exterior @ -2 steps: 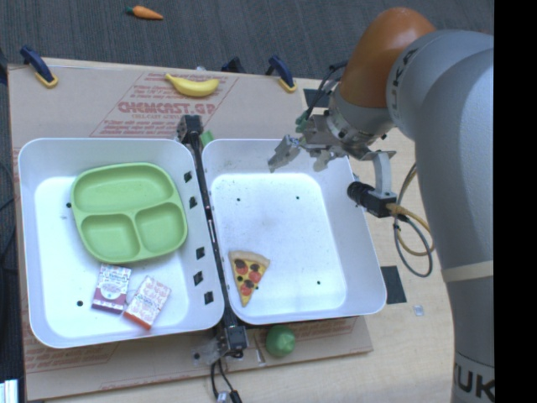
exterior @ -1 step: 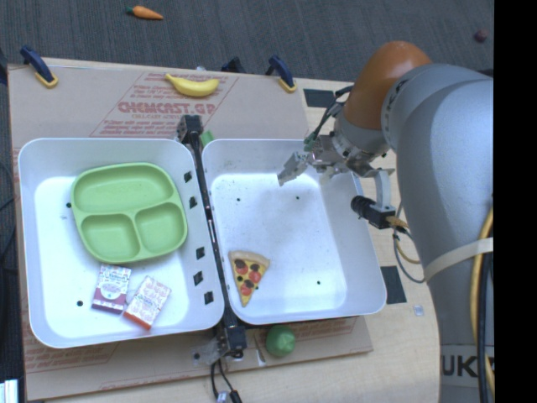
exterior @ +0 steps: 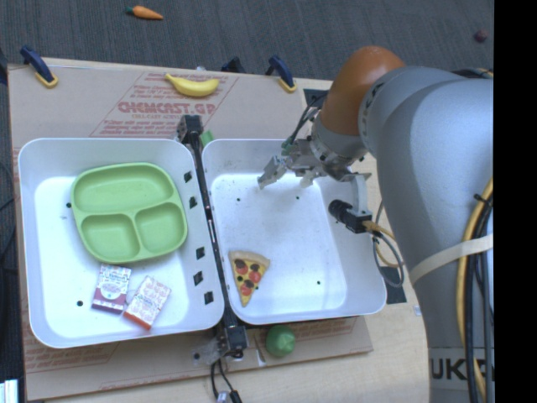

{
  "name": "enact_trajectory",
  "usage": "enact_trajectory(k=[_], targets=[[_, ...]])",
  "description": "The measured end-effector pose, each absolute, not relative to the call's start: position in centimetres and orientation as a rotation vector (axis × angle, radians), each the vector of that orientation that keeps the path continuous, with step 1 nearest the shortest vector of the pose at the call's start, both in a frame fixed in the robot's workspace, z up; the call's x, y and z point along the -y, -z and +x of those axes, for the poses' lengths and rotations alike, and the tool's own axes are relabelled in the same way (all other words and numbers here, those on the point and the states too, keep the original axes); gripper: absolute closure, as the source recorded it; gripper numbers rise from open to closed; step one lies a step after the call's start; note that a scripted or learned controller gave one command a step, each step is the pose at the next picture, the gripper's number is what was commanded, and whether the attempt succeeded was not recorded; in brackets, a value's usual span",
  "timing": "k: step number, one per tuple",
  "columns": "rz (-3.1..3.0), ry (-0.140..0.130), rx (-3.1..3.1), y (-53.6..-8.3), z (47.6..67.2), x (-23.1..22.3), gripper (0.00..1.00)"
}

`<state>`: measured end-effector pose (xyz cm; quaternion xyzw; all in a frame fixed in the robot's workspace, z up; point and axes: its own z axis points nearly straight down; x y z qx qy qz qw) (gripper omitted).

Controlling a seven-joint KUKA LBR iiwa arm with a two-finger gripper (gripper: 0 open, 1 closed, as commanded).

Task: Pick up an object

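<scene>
Camera view: pizza slice [exterior: 247, 274] lies flat near the front-left corner of the right bin [exterior: 352, 288]. Gripper [exterior: 273, 175] hangs over that bin's back part, well apart from the slice — can't tell its finger state. Left bin [exterior: 42, 309] holds a green divided plate [exterior: 128, 208] and two small packets [exterior: 130, 295] in front of it. Banana [exterior: 193, 83] sits on the cardboard [exterior: 101, 91] behind — green ball [exterior: 281, 340] just in front of the right bin.

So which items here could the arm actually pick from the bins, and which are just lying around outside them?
In the bins, pickable:
- toy pizza slice, right bin
- green divided plastic plate, left bin
- two small snack packets, left bin

Outside the bins:
- yellow toy banana on the cardboard
- green ball at the front edge
- orange toy carrot on the floor
</scene>
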<state>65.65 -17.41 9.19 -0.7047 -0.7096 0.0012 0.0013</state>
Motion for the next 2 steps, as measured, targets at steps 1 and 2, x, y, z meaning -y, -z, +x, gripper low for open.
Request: enact_trajectory(k=[1,2], targets=[[-2.211,-0.005,2.227,-9.2,65.6,12.5,0.0],[-2.208,-0.006,2.229,-10.2,65.7,12.5,1.0]])
